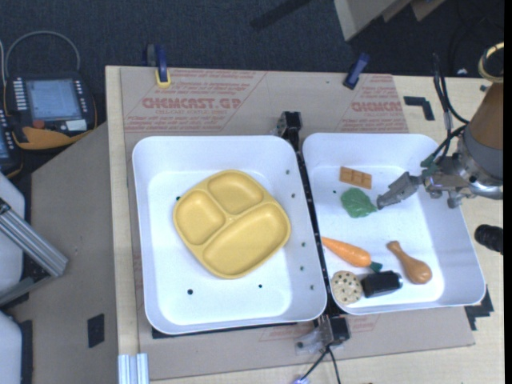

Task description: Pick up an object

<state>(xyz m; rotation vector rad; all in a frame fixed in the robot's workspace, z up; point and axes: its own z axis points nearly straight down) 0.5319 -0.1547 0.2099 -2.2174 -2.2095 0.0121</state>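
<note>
Reaching in from the right, the grey arm hangs its gripper over the right bin, its dark fingers pointing left toward a green leafy-looking piece. Whether those fingers are apart or together I cannot tell from this angle, and nothing shows between them. The green piece lies just left of the fingertips, lumpy and matte, below a small brown cracker with darker ridges. Lower in the same bin rest an orange carrot, a tan drumstick with a narrow bone end, a speckled cookie and a black block beside it. A yellow divided plate with three compartments sits in the left bin.
</note>
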